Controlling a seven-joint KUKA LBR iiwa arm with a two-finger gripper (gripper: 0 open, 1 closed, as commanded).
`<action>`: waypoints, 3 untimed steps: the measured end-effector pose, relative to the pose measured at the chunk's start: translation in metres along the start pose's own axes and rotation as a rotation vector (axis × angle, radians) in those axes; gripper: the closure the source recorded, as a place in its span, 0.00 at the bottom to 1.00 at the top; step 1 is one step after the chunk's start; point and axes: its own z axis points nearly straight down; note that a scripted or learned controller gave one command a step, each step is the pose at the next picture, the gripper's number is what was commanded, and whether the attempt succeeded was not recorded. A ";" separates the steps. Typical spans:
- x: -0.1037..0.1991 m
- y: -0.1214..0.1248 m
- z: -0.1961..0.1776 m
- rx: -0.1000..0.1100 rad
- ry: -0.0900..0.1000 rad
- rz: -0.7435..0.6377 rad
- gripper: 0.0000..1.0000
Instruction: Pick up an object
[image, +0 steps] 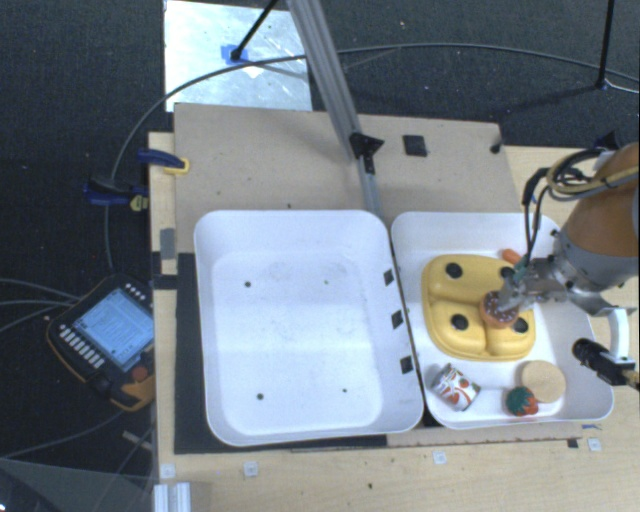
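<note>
gripper (503, 303) down over the yellow toy (470, 305) in the right bin (600, 395), right of frame.
step: reaching to grasp, nothing lifted; finger state cannot be told. next move calls for a firm close, then a straight lift.

yellow block with black dots (470, 305), white bins (300, 320), tan disc (545, 379), red-and-white can (455, 387)

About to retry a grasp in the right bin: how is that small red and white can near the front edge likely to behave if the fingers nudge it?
The small can lies tilted on its side on the right bin's floor, so a nudge probably rolls it. It looks light and likely slides easily on smooth plastic. Its printed surface may be slippery.
</note>
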 end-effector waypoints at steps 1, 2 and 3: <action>0.009 0.005 -0.059 0.002 0.000 -0.004 1.00; 0.008 0.007 -0.113 0.002 0.000 -0.004 1.00; 0.053 0.023 -0.110 0.005 0.003 -0.008 1.00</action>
